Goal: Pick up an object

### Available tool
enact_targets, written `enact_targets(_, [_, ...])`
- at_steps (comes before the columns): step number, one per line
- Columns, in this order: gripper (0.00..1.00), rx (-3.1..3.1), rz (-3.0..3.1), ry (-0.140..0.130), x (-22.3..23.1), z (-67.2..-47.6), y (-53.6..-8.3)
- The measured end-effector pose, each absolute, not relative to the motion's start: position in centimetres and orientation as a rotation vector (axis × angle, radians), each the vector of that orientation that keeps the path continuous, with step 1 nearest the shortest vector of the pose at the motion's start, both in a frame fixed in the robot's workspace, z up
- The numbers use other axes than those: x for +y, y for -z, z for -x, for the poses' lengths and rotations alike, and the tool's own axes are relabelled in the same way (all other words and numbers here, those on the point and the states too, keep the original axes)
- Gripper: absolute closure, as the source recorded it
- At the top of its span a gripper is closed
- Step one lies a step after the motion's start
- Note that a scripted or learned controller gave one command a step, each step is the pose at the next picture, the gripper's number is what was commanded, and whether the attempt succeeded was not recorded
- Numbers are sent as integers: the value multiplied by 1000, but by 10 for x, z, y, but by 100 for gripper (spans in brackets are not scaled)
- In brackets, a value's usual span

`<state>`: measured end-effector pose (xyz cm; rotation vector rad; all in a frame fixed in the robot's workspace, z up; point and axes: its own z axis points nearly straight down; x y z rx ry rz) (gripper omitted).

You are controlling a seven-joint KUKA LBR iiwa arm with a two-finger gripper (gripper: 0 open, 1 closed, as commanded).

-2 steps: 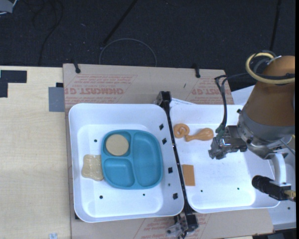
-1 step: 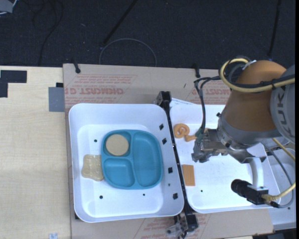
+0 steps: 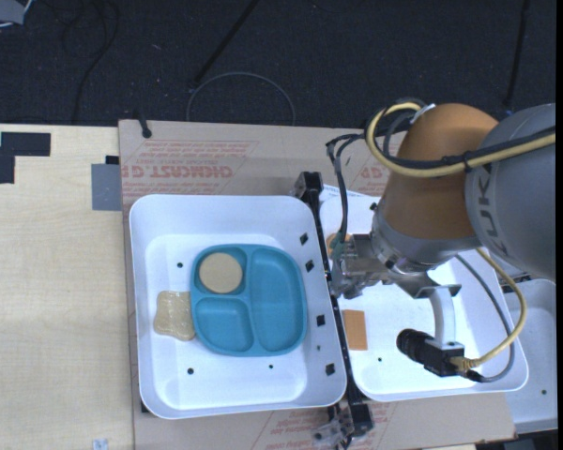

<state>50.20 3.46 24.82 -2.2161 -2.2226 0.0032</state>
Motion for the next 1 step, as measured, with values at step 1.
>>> enact_targets(1, [100, -2223, 2216, -4, 79, -512, -241])
